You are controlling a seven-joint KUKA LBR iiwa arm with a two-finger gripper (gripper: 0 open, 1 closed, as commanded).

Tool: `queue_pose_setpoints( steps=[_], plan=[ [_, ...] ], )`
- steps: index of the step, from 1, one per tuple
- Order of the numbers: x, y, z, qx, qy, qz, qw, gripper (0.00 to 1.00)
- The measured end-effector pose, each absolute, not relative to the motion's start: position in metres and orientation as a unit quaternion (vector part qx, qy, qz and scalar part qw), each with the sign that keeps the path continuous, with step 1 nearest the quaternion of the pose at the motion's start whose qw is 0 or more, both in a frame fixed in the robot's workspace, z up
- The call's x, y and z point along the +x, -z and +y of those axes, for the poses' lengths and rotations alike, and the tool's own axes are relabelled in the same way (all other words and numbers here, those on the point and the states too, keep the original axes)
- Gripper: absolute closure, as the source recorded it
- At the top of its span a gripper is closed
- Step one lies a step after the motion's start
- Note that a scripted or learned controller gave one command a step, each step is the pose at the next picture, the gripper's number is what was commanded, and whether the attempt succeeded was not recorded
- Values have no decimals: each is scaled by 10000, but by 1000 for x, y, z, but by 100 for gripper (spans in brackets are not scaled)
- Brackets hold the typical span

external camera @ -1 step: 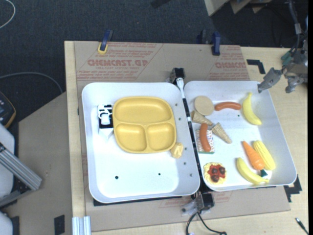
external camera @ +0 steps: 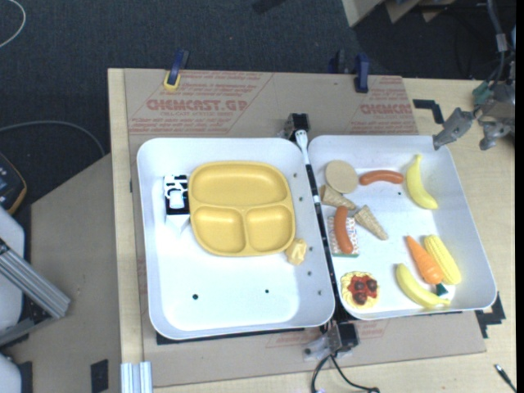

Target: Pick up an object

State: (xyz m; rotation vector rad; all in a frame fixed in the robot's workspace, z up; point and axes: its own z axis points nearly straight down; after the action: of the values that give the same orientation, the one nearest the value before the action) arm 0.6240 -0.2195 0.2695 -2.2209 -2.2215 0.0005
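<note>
my fingers [external camera: 465,129] hang at the far right of the bench [external camera: 246,97], just beyond the upper right rim of the right bin [external camera: 475,219], spread open and holding nothing. the closest thing to pick is the upper banana [external camera: 419,183], which lies down and to the left of me, just inside that bin; its long axis runs roughly top to bottom in the camera view, curving slightly, so i judge i would need to close across its width. the sausage [external camera: 381,177] sits just left of it, lying crosswise. further down are the carrot [external camera: 423,259], the corn [external camera: 443,258] and a second banana [external camera: 419,288]. the yellow divided tray [external camera: 241,207] fills the left bin [external camera: 164,244], well apart from me. printed on the bench board in red i can read "chemcast gp" [external camera: 196,104]; the same print repeats on the right but is too cut off to read fully.
</note>
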Motion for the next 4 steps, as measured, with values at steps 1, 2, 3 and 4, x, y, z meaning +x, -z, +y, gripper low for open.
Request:
queue_pose_setpoints(
  steps=[1, 2, 3, 4],
  plan=[
    [622, -227, -222, -7071, -12, -7071, 19, 0],
    [623, -163, -218, -7069, -13, -7074, 28, 0],
    [621, -120, -213, -7065, -12, -7078, 28, 0],
    [622, -83, -211, -7064, 1, -7078, 25, 0]
  ],
)
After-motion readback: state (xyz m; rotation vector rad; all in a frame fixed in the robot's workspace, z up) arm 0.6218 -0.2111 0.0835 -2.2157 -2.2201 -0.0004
